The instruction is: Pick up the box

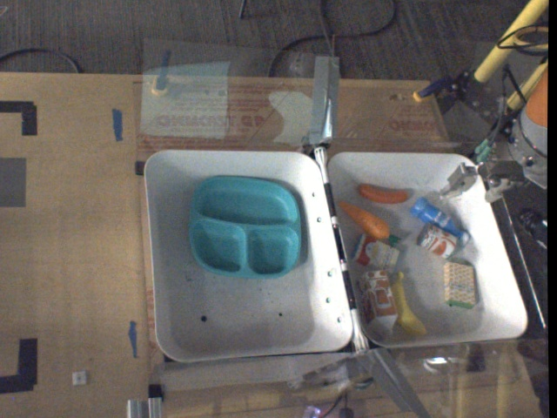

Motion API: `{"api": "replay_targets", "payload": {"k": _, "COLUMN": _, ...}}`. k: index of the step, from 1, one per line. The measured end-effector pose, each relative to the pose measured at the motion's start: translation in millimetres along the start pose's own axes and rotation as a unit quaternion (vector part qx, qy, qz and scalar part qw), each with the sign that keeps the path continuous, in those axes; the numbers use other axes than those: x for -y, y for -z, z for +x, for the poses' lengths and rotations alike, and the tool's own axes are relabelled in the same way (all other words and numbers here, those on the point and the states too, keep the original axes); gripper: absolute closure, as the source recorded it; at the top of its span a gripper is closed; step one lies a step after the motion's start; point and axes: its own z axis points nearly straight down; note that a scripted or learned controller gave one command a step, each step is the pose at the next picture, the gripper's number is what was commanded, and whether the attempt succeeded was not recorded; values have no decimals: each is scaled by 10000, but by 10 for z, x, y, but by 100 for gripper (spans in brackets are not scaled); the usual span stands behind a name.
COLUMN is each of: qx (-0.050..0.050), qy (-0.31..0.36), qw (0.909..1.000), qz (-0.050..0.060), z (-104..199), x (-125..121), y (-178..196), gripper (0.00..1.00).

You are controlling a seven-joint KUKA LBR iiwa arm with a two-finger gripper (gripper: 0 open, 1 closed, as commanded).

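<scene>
Two shallow white bins sit side by side on the wooden bench, and the arm reaches in at the 3 o'clock edge of the view, its orange band just showing above the grey wrist. The gripper hovers over the upper right corner of the right bin, its two metal fingers spread apart with nothing between them. The box, a small flat carton with a pale checked face, lies at about 5 o'clock within the right bin, well apart from the gripper; its print is too small to read. Around it lie a red sausage at 12 o'clock, an orange carrot, a blue bottle, a rounded can with a red and white label, two red and white pouches and a yellow banana, all looking like smooth plastic toys. The left bin holds a teal divided tray with rounded corners and three compartments. A clear sheet with faint, unreadable lettering lies on the bench behind the bins.
</scene>
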Motion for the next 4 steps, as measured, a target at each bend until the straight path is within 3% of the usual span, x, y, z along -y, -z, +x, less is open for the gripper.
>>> {"api": "replay_targets", "payload": {"k": 1, "qx": 7, "qy": -457, "qw": 9988, "qz": -164, "z": -132, "x": 398, "y": -847, "gripper": 0}}
{"api": "replay_targets", "payload": {"k": 2, "qx": -3, "qy": 999, "qw": 9950, "qz": -47, "z": -87, "x": 1013, "y": -1162, "gripper": 0}}
{"api": "replay_targets", "payload": {"k": 3, "qx": 15, "qy": 1939, "qw": 9810, "qz": -22, "z": -181, "x": 736, "y": -874, "gripper": 0}}
{"api": "replay_targets", "payload": {"k": 4, "qx": 14, "qy": 1501, "qw": 9887, "qz": -21, "z": -184, "x": 433, "y": -469, "gripper": 0}}
